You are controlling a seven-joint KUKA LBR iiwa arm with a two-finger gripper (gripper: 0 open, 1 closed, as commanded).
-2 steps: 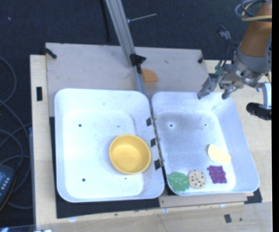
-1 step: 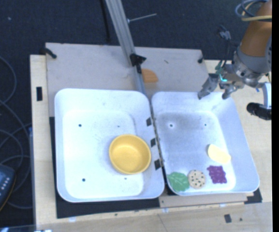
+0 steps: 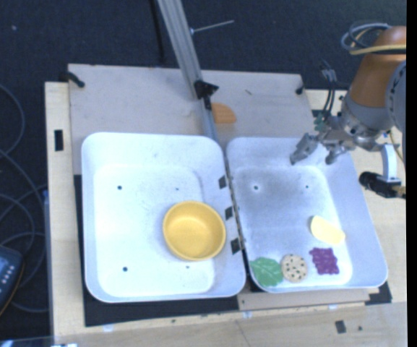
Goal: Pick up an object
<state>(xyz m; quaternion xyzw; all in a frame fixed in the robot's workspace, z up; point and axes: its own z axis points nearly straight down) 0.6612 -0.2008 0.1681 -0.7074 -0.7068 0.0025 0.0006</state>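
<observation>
So the jaws [image 3: 316, 150] are spread open with nothing between them, hanging over the far right corner of the right bin [image 3: 353, 194], one finger pointing down-left and the other just right of it. The grey arm [image 3: 371, 92] with its orange band rises up and to the right of them.

Everything grabbable sits toward the near side of that bin, well apart from the jaws. Closest is a yellow piece [image 3: 327, 230], below and a touch to the right. Past that, along the near edge, there's a row: a purple piece [image 3: 324, 260], then a cookie [image 3: 293, 267] to its left, then a green piece [image 3: 267, 271] in the near left corner. Cookie and green piece are just beside each other, maybe touching, can't really tell.

Way off to the lower left of the jaws, in the left bin [image 3: 107, 194], there's a yellow bowl [image 3: 194, 230] sitting upright near the divider between the bins.

Left of the jaws and slightly farther back, a small orange thing [image 3: 223, 113] lies on the table [image 3: 136, 100] beside a slanted metal pole [image 3: 179, 35].
</observation>
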